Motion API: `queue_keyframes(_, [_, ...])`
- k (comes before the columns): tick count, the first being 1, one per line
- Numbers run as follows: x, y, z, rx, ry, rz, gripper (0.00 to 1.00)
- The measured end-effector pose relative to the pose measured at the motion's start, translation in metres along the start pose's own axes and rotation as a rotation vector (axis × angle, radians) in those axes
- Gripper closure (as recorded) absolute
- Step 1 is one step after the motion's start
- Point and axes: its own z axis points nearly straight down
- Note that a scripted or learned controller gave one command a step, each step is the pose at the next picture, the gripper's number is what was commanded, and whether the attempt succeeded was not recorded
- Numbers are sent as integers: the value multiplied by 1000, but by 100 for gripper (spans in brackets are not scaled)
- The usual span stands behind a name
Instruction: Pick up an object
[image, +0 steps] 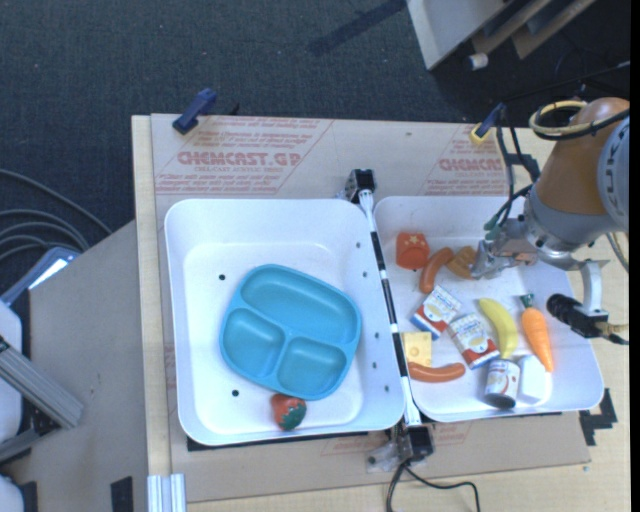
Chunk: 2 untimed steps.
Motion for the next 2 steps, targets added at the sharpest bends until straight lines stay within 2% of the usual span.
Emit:
queue_keyframes(1, [27,69,18,-14,-5,-3,100])
queue_keyframes(2, [27,69,8,-15,-6,-5,100])
